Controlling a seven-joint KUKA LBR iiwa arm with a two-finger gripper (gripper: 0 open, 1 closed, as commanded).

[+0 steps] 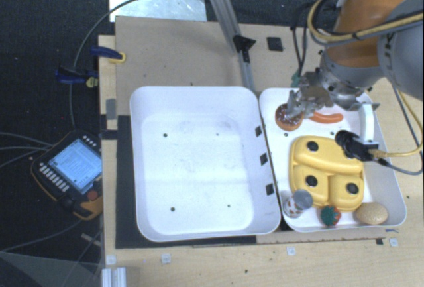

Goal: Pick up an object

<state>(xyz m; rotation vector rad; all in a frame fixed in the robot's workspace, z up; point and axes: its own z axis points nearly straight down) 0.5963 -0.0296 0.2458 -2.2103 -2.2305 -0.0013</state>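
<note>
A: What is the biggest thing on the bench?
B: The two shallow white plastic bins. The left bin (192, 160) has smooth walls and small dark dots on its floor. The right bin (392, 186) touches it along one side.

A: And the arm?
B: The grey arm with the rounded orange band (371, 7) reaches over the right bin's far edge. Its metal gripper (295, 109) hangs at the far left corner, right over a round brown disc with a pale middle (289, 120). I cannot tell how the fingers stand.

A: What else lies in that bin?
B: A glossy yellow moulded plastic block with dark holes (326, 172) fills the middle. A thin orange strip (326, 117) lies by the far edge. Along the near edge sit a smooth tan oval stone (370, 213), a small grey round knob (303, 199) and a little green and red ball (328, 215).
</note>
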